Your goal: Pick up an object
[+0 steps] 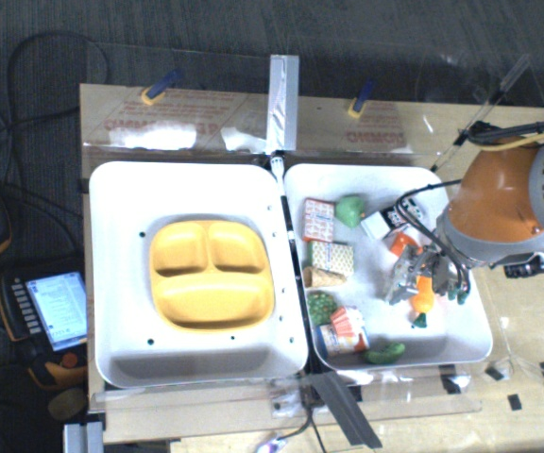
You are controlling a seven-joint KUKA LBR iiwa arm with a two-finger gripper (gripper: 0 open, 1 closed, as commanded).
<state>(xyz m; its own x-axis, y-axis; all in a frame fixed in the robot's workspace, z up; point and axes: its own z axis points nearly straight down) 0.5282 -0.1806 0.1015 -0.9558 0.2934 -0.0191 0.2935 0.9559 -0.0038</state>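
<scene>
Over the right bin [461,347], the jaws [410,286] hover beside a carrot [424,295].

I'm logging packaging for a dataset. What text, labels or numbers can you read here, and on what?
None can be read.
Red print on the clear sheet behind the bins: too blurred.
Red-and-white carton: print too small.
Patterned box: too small.
Handheld screen left of the bench: lines of text, illegible.

My bench [499,385] is pale wood. Two shallow white bins sit on it side by side: the left bin [121,347] and the right bin [470,333], their walls touching.
</scene>
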